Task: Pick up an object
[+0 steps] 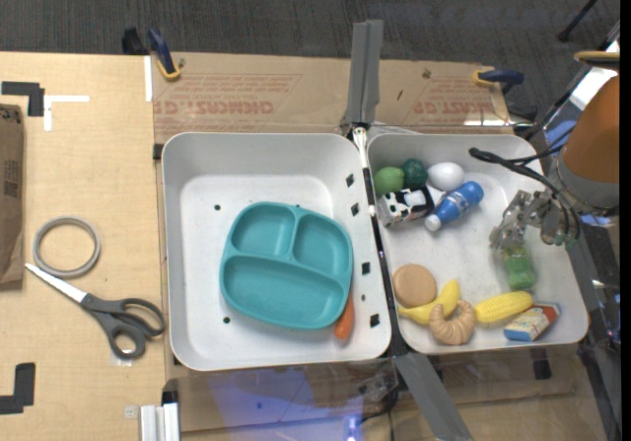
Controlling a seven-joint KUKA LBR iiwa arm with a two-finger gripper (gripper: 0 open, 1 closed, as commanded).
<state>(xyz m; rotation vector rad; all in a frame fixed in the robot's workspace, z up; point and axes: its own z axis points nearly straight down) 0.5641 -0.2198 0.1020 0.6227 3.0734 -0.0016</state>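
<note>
Two shallow white bins sit side by side: the left bin holds one teal divided plate and one carrot. The right bin holds one green ball, one dark green ball, one white egg, one cow toy, one blue bottle, one green pickle, one bun, one banana, one croissant, one corn cob and one small carton. On the bench: one pair of scissors and one tape roll.

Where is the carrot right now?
The carrot lies in the left bin, near its front right corner, tucked against the lower right edge of the teal divided plate and close to the wall shared with the right bin.
</note>
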